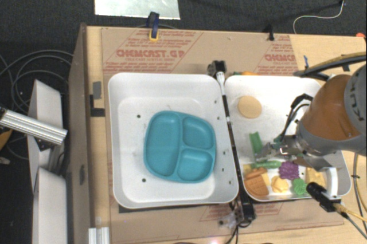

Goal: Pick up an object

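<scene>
Reaching in from the right of the camera view, the arm point(335, 117) hangs low over the right bin point(269, 85), with the gripper point(274, 149) near the green piece point(255, 141). The grip state cannot be told: the wrist hides most of the tool, and nothing is seen clamped in it.

Task progress, as a judgement: the pick is not yet done. Every item lies on the bin floor. Closing on one item and lifting it clear remain.

Candidate items, all in the right bin:
- Green piece: narrow, oblong, matte, just beside the gripper.
- Tan disc point(249, 106): round, flat, smooth, well apart toward the far wall.
- Purple cluster point(289, 170): knobbly, like toy grapes, in the near pile.
- Orange wedge point(257, 181): ridged, touching the near wall.
- Yellow piece point(280, 184): small, rounded, between the wedge and the cluster.

All look like moulded plastic play food.

Other items: the left bin point(123, 122) is shallow, white and glossy, with rounded corners. It holds a teal plate point(179, 145), smooth plastic, divided into three compartments. Both bins rest on a brown printed board point(172, 51).
</scene>
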`<state>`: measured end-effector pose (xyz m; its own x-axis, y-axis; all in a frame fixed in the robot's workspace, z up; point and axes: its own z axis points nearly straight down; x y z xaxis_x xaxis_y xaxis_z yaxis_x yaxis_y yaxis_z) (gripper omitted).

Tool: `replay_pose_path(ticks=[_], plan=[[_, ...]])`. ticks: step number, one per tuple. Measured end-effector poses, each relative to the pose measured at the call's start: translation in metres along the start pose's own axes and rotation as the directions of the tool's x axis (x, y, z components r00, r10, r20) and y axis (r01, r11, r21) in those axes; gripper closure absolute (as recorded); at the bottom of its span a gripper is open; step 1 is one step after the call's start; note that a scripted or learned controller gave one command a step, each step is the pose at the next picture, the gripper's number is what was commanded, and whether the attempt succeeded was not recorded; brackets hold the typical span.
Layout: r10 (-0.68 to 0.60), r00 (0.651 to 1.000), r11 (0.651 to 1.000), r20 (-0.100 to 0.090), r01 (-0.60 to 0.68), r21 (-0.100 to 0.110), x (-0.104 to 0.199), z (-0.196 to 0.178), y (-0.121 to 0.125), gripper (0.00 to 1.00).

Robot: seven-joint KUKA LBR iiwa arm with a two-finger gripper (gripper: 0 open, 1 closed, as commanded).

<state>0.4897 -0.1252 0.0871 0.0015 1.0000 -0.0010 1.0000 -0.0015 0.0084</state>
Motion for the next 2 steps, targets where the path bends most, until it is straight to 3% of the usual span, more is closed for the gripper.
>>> replay_pose_path(ticks=[1, 2], plan=[[-0.004, 1.000, 1.000, -0.001, 0.004, -0.003, 0.002, -0.011, 0.003, 1.00], [-0.016, 1.000, 1.000, -0.001, 0.016, -0.008, 0.071, -0.103, 0.091, 1.00]])
